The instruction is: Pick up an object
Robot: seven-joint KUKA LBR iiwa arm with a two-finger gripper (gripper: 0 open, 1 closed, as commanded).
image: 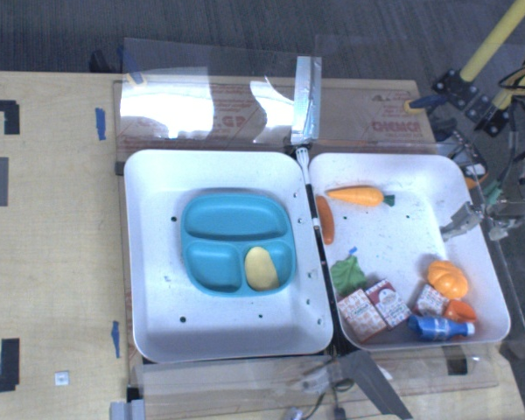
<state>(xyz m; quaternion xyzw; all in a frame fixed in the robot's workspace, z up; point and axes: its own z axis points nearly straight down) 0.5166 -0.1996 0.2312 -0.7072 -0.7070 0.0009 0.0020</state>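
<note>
The right bin (394, 171) holds several small items. An orange carrot (359, 197) lies near its far wall, and a red-orange sausage-shaped piece (325, 220) rests against its left wall. A green leafy toy (347, 275) sits beside two red-and-white cartons (374, 306). At the near right corner are an orange pepper (447, 278), a small patterned box (431, 299), a red-orange piece (460, 311) and a blue bottle (439, 327) lying on its side. In the left bin (149, 261) a blue divided tray (237, 234) carries a yellow oval piece (261, 268) in its near right compartment.
A grey metal piece (462, 220) juts over the right bin's right rim, with cables behind it. A yellow pole with a black clamp (472, 94) stands at the far right. A clear sheet (210, 103) lies behind the bins. A divider wall (313, 234) separates the bins.
</note>
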